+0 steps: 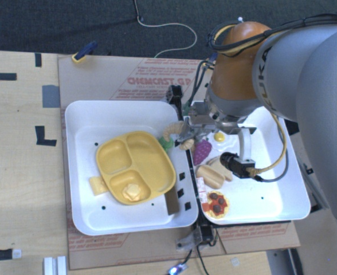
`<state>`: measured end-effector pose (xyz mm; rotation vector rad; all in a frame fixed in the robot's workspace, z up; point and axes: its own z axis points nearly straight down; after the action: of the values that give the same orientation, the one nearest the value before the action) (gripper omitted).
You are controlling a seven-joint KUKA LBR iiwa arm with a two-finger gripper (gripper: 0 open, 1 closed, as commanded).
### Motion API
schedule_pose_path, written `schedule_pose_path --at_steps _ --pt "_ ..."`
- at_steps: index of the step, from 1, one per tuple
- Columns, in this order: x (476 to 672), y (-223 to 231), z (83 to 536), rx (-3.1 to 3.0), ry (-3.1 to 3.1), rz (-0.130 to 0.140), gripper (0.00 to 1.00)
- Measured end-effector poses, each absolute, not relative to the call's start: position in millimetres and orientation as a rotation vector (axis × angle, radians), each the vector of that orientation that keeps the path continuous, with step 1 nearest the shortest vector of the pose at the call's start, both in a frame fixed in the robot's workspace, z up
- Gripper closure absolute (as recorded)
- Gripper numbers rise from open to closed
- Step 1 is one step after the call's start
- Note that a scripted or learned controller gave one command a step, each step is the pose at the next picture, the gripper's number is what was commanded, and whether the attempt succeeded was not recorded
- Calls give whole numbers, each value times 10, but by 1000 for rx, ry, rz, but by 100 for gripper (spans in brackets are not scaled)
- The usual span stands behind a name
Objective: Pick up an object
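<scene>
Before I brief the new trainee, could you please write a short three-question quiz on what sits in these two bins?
1. True or false: the yellow divided tray lies in the left bin.
2. Which item lies nearest the front edge of the right bin? A) the purple grapes B) the pizza slice C) the small yellow ball
3. Fill the gap: the hot dog lies between the grapes and the ______.

Key: 1 true; 2 B; 3 pizza slice. The gripper sits over the wall between the bins, near the grapes.
</scene>
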<state>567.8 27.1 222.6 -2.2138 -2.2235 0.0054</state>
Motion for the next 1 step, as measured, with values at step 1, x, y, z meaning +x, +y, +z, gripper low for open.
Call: schedule_pose_path --at_steps 1 --pt "5457 746 2144 -2212 -2225 5 100"
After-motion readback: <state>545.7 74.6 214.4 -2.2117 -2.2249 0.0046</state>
